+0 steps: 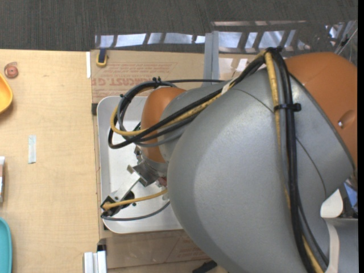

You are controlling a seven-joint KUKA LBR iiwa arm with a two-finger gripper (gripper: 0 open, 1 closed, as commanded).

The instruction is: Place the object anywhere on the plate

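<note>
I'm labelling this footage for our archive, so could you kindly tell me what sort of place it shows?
Most likely a robotics lab workcell: a large grey and orange arm with cables strapped along it reaches over a shallow white bin set on a wooden bench.

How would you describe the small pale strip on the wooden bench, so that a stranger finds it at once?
Start at the wooden bench left of the white bin. About halfway down lies the pale strip, upright and narrow. Unlike the yellow object and the teal object at the left edge, it is whitish and lies apart.
</note>
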